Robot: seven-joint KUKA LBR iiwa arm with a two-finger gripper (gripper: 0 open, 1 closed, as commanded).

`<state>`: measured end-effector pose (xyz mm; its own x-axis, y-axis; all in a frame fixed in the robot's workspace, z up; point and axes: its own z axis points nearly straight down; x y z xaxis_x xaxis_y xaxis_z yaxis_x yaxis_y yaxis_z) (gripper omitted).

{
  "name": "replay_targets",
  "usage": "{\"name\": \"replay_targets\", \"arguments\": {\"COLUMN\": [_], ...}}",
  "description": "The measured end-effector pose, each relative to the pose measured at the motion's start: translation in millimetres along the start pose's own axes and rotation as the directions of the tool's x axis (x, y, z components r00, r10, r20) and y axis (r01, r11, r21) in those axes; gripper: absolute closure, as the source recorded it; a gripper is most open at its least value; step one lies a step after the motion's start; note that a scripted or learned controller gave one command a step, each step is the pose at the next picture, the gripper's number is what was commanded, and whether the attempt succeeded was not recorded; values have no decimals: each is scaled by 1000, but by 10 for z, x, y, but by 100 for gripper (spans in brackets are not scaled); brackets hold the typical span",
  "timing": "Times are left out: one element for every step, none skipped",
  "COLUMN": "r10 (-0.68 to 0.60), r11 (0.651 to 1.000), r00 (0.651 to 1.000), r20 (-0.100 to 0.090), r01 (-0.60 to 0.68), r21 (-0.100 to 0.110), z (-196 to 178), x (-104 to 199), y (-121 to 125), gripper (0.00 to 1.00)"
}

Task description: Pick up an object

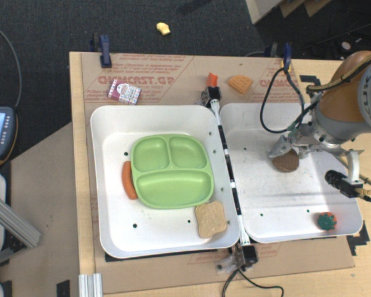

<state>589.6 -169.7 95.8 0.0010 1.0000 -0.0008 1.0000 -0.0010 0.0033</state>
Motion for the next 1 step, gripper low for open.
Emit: {"name": "replay_targets", "arguments": {"r10": [-7], "r11": [1000], "r00": [1000], "r20": [0], "r01": [7], "r21": [-5], "z": [-613], "x": [545], "y": [481], "gripper": [100]}}
